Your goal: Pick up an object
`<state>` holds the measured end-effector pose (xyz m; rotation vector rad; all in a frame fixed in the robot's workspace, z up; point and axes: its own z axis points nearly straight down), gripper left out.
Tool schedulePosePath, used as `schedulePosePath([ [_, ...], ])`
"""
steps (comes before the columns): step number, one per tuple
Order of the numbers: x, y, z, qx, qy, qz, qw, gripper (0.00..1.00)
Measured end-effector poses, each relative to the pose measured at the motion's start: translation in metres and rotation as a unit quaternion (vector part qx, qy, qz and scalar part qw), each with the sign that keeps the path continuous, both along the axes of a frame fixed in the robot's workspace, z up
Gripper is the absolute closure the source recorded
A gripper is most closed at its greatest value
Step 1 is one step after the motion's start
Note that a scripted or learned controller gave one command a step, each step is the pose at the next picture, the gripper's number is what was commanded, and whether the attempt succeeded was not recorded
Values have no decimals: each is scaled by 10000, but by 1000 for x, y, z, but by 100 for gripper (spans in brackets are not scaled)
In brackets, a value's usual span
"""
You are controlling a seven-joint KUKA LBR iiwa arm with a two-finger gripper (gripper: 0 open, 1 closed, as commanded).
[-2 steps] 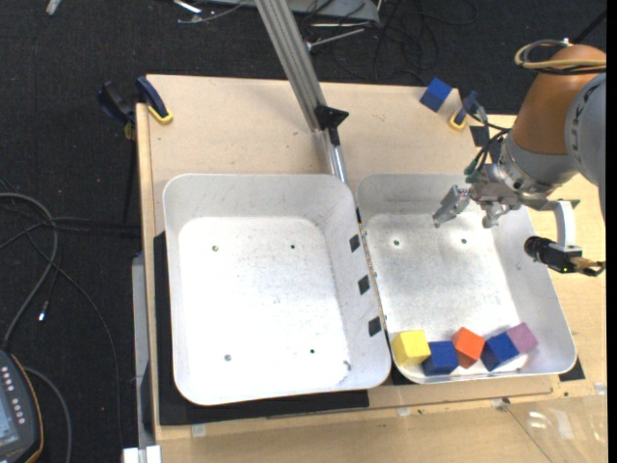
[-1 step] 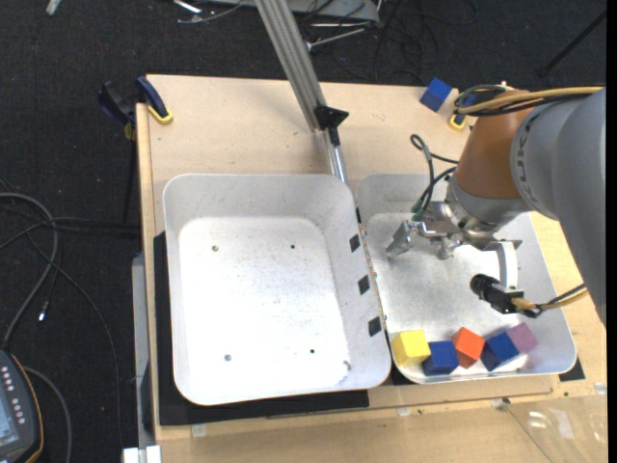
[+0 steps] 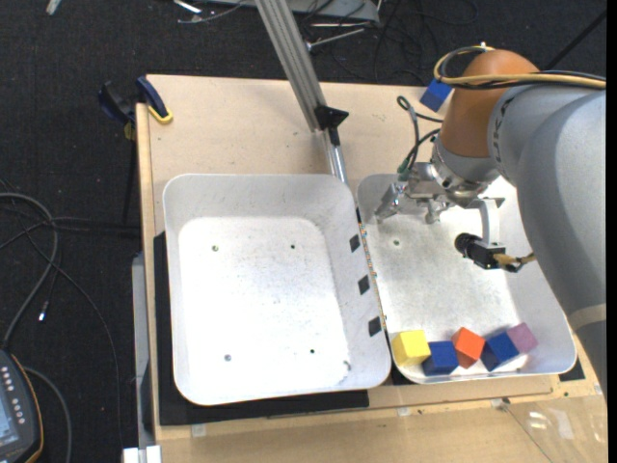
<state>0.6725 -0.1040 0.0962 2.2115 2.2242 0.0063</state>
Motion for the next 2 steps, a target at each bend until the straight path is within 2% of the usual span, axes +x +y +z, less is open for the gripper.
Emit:
schedulePosePath([
  [1, -52, -64, 167, -20, -15, -46, 10000, 0],
  [2, -66, -5, 33, 18, 74, -5, 10000, 0],
])
